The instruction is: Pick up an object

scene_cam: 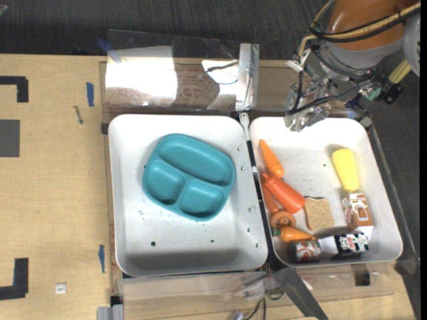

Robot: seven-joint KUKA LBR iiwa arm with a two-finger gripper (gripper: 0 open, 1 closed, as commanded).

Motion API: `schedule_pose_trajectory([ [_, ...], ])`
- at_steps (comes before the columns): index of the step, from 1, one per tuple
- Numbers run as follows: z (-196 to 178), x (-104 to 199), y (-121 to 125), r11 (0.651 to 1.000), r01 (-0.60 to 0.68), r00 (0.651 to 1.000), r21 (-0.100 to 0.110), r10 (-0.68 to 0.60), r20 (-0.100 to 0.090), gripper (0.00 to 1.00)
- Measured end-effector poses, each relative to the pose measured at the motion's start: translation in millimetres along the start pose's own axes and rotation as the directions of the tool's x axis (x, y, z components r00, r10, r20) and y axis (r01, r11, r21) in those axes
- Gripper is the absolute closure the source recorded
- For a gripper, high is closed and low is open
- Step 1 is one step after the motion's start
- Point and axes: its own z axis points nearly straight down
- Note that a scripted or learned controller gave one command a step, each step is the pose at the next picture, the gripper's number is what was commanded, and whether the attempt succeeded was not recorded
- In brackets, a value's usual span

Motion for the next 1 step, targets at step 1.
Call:
schedule_pose_trajectory([
  [1,-16.6,-2.4,6.7,0.99,0.141,0.99,-0.001,-0.141,0.0,1.0],
])
